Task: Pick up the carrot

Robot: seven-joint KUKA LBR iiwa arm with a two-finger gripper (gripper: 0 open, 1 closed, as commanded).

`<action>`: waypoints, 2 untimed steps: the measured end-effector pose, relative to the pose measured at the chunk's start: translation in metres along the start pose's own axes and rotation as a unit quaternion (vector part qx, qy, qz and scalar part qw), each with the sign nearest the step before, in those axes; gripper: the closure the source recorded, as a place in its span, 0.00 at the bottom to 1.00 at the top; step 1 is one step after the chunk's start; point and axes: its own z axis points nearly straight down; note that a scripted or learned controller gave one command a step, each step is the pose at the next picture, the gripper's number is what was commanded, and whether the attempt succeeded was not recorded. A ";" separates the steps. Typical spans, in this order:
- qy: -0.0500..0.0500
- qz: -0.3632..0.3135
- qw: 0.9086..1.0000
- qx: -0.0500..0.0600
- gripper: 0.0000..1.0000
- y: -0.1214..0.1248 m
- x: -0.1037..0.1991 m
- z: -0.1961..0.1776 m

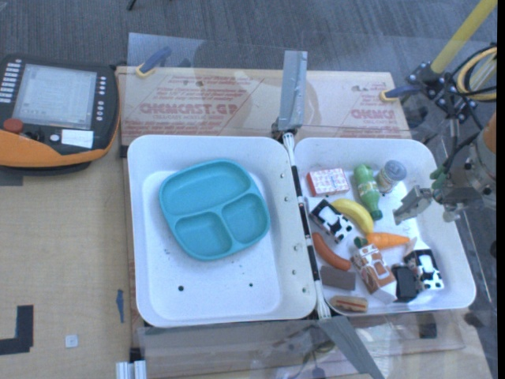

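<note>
**Ana:** White plastic, is that what the 2 bins are made of?

**Ben:** It looks so. 2 shallow white bins sit side by side on the bench. The left bin [150, 290] holds a teal plate [214, 208] with 3 compartments. The right bin [454, 251] holds a jumble of small toys.

**Ana:** Where is the carrot?

**Ben:** The carrot [388, 241] lies on its side near the middle of the right bin, its narrow end pointing right. A yellow banana [354, 212] sits just above and left of it, and a small orange and white carton [372, 267] lies just below it. A black and white cow [334, 223] is to its left.

**Ana:** And the arm?

**Ben:** It reaches in from the right edge, over the right rim of the right bin. The gripper [413, 202] hangs above the bin's right side, a grey piece pointing left and down toward the toys. It is above and to the right of the carrot, apart from it, with nothing between its fingers. I cannot tell whether the fingers are spread or together.

**Ana:** Anything else nearby?

**Ben:** A green bottle [365, 186] and a small jar [390, 173] stand left of the gripper.
</note>
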 end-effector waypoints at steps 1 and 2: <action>-0.001 -0.001 1.000 -0.004 0.00 0.024 -0.028 0.179; 0.000 0.170 0.985 -0.002 0.00 0.088 -0.024 0.193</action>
